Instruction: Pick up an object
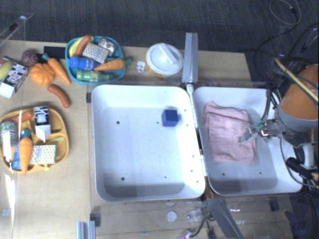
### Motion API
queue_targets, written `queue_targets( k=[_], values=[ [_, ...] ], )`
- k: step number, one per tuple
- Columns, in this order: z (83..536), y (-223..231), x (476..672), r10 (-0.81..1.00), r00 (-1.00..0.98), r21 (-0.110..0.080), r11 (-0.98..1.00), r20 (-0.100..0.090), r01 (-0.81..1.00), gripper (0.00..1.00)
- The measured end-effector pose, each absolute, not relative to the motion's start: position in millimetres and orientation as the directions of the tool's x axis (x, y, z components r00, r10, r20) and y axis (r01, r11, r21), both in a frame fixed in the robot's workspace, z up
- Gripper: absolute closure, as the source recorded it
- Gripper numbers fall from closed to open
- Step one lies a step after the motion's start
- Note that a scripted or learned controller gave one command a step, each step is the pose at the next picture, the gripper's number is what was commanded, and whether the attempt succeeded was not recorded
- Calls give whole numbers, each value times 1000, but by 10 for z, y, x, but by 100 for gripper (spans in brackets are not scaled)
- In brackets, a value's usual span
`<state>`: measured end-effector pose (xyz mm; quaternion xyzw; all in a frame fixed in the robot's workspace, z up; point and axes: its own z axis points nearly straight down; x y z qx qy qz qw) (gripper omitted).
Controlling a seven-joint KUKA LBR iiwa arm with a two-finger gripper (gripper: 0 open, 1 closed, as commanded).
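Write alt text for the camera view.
The gripper of the grey and orange arm sits at the right edge of a pink cloth in the right white bin. The left bin holds a blue cube; toy food lies beside.

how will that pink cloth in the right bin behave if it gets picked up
The pink cloth lies flat and rumpled in the right bin, so it is probably floppy and would drape and hang from one pinch point. It looks thin, so likely light. The end effector sits at its right edge, where a pinch may catch only a fold.
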<state>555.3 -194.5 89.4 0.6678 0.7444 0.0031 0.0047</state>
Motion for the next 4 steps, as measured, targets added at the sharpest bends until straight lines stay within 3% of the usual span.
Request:
queue_targets(
  k=[1, 2, 3, 4],
  values=[
    [899, -1738, 5391, 984, -176, 14, 176, -6, 984, 0],
    [886, -2052, 6099, 967, -253, 9, 253, -5, 967, 0],
    [892, -2047, 5929, 925, -379, 10, 379, -7, 925, 0],
    [894, -2048, 6009, 794, -608, 9, 608, -9, 794, 0]
  ],
)
